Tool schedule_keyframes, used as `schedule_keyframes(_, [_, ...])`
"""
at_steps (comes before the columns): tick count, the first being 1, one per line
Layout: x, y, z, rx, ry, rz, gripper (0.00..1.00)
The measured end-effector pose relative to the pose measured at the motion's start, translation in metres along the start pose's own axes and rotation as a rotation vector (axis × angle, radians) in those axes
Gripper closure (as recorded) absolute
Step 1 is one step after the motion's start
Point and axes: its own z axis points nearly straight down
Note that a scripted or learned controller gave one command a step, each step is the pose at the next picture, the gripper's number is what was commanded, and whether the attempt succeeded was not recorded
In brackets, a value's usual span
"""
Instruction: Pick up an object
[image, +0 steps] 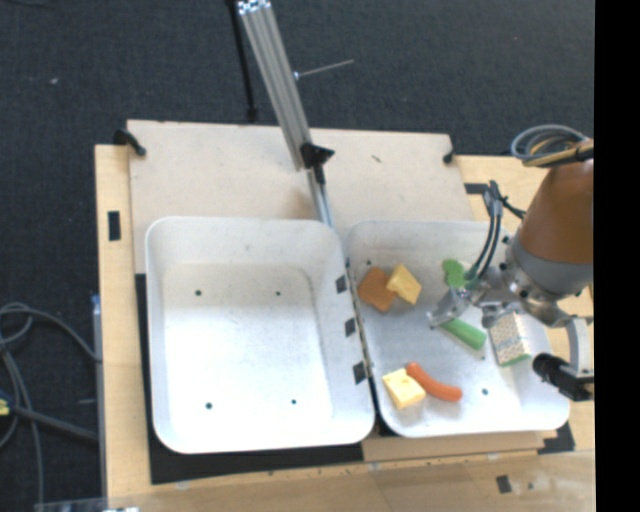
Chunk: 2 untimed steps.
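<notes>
There are two white bins on the table (115, 330). The left bin (250, 330) and the right bin (440, 415) stand side by side and touch.

In the right bin I count two yellow blocks, one (405, 284) near the top and one (403, 388) near the bottom. One brown piece (376, 289) touches the upper yellow block. One orange carrot-like piece (435, 383) lies just beside the lower yellow block. Two green pieces lie near the arm: one (454, 271) higher and one (465, 331) lower. One grey speckled block (509, 340) lies near the right wall.

The end effector (452, 305) is over the right bin, between the two green pieces. How far it is open I cannot tell.

The table is light wood with a pale board (220, 175) under the bins. A metal pole (285, 90) rises behind. The floor (60, 80) is dark carpet, with cables (30, 340) at the left.
</notes>
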Motion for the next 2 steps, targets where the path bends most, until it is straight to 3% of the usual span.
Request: schedule_keyframes(2, [-0.005, 0.008, 0.1, -0.001, -0.001, 0.001, 0.0])
